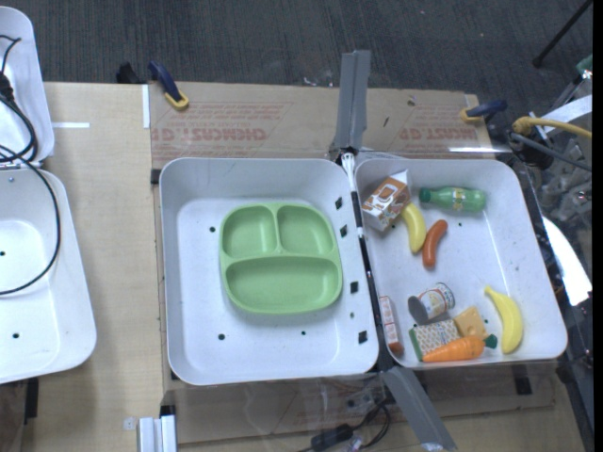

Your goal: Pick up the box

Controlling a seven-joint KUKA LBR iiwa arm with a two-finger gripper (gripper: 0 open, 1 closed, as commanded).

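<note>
Camera view: box [385, 201] lies tilted in right bin [528, 252], far left corner, touching a banana [415, 227], near a green bottle [453, 197]. Green plate [280, 257] occupies left bin [188, 281]. Gripper state: cannot tell.

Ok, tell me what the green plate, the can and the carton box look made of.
Green plate: likely moulded plastic, matte, one even colour, soft rounded dividers.
Can: seemingly metal, greyish end, printed paper-like label.
Carton box: probably printed cardboard, gabled top, flat creased faces.
</note>
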